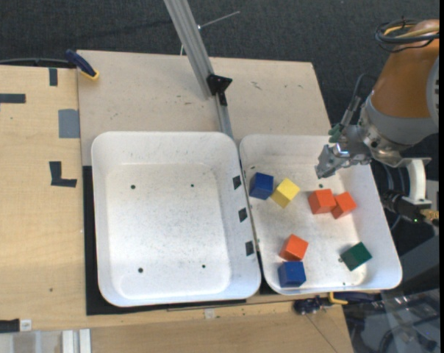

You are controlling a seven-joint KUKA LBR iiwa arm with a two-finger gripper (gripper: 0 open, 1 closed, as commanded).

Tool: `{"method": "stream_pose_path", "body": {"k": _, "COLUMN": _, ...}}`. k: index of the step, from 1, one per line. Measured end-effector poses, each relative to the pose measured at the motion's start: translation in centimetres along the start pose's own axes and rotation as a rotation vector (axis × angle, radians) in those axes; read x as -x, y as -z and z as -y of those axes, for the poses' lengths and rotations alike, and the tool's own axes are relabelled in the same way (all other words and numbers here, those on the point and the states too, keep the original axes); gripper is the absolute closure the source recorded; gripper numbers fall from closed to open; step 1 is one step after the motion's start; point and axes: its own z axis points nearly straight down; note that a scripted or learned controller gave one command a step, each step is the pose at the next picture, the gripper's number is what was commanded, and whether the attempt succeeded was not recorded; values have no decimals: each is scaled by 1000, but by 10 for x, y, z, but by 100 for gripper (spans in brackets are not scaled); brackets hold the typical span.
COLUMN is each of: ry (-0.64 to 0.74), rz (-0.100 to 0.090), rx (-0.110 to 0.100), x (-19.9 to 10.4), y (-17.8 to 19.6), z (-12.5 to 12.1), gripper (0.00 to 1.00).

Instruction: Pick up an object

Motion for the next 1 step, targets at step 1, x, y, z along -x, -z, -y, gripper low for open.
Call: {"method": "stream_pose_path", "body": {"k": 1, "ry": 2, "rz": -2, "rx": -7, "x": -43, "y": -13, "z": 7, "gripper": 100}}
